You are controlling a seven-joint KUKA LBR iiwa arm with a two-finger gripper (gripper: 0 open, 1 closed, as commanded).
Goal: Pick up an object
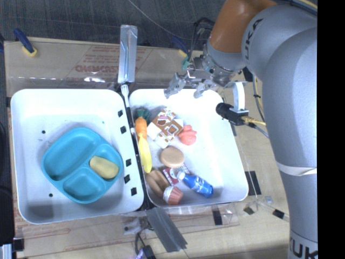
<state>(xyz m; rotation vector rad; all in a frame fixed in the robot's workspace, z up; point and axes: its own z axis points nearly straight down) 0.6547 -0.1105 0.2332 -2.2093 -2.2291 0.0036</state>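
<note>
Two white bins (32, 198) are seen on the bench, and nothing has yet been lifted: the gripper (188, 89), jaws spread and bare, is held above the toys (171, 156).

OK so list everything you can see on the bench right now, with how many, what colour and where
Bins: 2, white, side by side.
Divided plate: 1, blue, left bin.
Potato-like toy: 1, yellow, on the plate.
Carrot: 1, orange, right bin's left edge.
Banana: 1, yellow, below carrot.
Pink toy: 1, right bin centre.
Round bun: 1, tan, centre.
Bottle: 1, blue, near front.
Gripper: 1, grey, open, over right bin's far edge.
</note>
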